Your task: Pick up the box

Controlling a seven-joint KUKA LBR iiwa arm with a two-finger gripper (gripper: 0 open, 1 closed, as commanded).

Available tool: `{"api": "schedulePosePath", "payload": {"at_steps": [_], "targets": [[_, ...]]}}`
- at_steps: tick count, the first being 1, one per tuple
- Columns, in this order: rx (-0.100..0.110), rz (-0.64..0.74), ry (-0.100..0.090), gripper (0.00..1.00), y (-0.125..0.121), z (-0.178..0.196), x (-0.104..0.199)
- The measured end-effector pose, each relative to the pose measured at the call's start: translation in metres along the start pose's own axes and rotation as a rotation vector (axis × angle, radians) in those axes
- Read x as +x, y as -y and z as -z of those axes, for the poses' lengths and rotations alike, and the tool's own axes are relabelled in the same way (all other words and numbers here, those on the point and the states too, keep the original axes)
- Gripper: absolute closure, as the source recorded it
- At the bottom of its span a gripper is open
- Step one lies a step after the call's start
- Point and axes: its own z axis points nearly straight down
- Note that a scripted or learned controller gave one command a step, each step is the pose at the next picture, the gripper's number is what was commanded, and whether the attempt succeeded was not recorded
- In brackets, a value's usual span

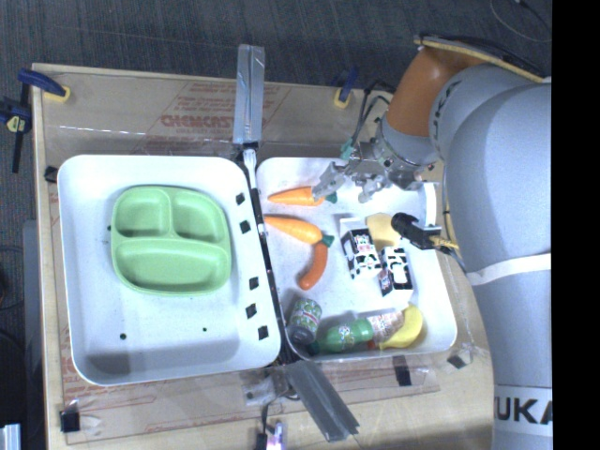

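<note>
Camera view: hovering gripper [352, 178], jaws spread, gripping nothing, over right bin [448, 289]; box [360, 254] lying near, beside carrots [298, 223]. Approaching phase; next needing descending squarely onto box.

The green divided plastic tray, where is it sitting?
The green divided plastic tray lies in the left white bin, across the divider from the orange carrots.

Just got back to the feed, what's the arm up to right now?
The gripper hovers over the top of the right bin, near the upper carrot, with nothing between its fingers. The box, the black-and-white patterned carton, lies untouched in the middle of that bin, beside a yellow block. A banana, a bottle and a can sit along the bottom. The left bin holds a green tray.
</note>
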Motion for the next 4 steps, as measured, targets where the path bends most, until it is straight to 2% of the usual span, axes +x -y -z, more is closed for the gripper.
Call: {"api": "schedulePosePath", "payload": {"at_steps": [4], "targets": [[0.000,0.000,0.000,0.00,0.0000,0.0000,0.0000]]}}
